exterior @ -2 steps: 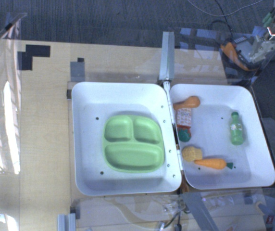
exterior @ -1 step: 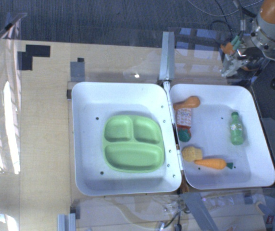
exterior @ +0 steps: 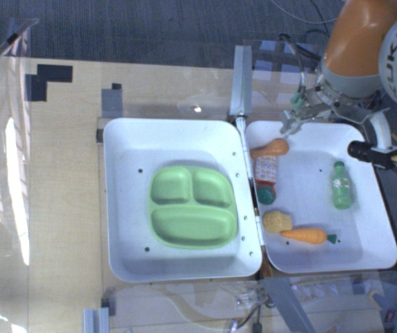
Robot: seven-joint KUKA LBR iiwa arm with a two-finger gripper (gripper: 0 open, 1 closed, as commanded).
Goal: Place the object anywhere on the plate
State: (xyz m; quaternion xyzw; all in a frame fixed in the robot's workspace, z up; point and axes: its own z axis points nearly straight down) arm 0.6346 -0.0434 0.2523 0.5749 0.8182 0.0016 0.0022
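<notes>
Tool [exterior: 290,125] over right bin's [exterior: 365,259] far rim, above orange drumstick-like toy [exterior: 271,148]; grip state cannot tell. Green divided plate [exterior: 191,207] waits in left bin [exterior: 125,186], ready as drop target.

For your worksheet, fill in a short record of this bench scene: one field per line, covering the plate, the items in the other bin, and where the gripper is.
plate: green, three compartments, in left bin
right bin: holds all loose items
carrot: lying near front
green bottle: right side
yellow lumpy item: beside carrot
orange drumstick-like item: back left corner
gripper: above right bin's back edge
</notes>
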